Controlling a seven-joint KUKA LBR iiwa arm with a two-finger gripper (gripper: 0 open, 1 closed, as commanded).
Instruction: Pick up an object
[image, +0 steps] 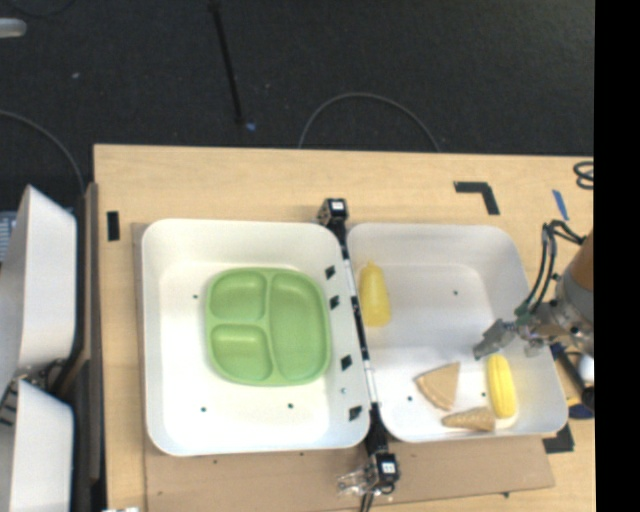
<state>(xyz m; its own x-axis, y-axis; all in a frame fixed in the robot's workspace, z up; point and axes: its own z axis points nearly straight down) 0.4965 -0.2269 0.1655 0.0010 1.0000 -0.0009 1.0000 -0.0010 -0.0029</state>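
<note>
Tool (497, 340), grip state unclear, hovers just above yellow corn (501, 386); no readable labels

No legible text (nor any label).

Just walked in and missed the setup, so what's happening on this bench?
A robot arm reaches in over the right bin, its gripper hovering just above a yellow corn cob. Nothing is between its jaws. Two tan wedges lie nearby, another yellow piece sits by the divider, and a green plate fills the left bin.
</note>
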